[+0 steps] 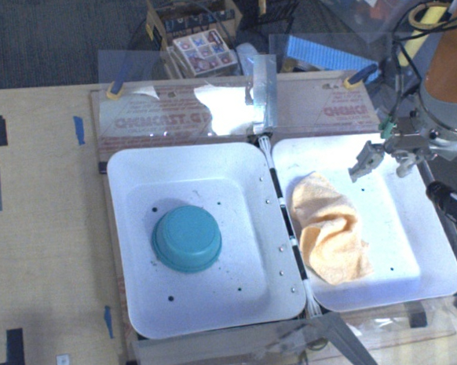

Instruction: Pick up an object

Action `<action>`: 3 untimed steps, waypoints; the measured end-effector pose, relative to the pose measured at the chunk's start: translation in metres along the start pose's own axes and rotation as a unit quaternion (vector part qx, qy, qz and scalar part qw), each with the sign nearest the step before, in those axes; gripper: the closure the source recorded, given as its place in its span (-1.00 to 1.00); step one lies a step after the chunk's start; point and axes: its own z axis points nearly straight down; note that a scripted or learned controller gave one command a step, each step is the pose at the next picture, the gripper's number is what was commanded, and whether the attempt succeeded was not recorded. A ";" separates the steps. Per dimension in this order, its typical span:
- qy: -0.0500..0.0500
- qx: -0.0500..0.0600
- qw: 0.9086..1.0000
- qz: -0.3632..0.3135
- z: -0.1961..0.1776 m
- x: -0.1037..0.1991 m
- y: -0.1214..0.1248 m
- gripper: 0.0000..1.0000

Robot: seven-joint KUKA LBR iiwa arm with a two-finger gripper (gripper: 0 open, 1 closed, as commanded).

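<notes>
Gripper (pixel 382 160) spread open, holding nothing, over the right bin (pixel 421 225). Crumpled cloth (pixel 329 229) lies just down-left of it, long axis running near-to-far; teal bowl (pixel 187 238) well apart.

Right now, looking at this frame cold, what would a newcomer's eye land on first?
Probably the teal bowl, upside down near the middle of the left bin, the strongest colour in view. Next comes the crumpled peach cloth, lying along the left side of the right bin. The gripper hangs over that bin's upper right part, apart from the cloth, with nothing between its fingers.
</notes>
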 end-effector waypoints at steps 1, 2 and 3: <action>0.000 0.001 0.999 -0.042 0.142 0.001 -0.004 -1.00; 0.001 -0.003 0.994 -0.114 0.190 0.010 0.009 -1.00; 0.000 -0.006 0.994 -0.111 0.179 0.007 0.011 1.00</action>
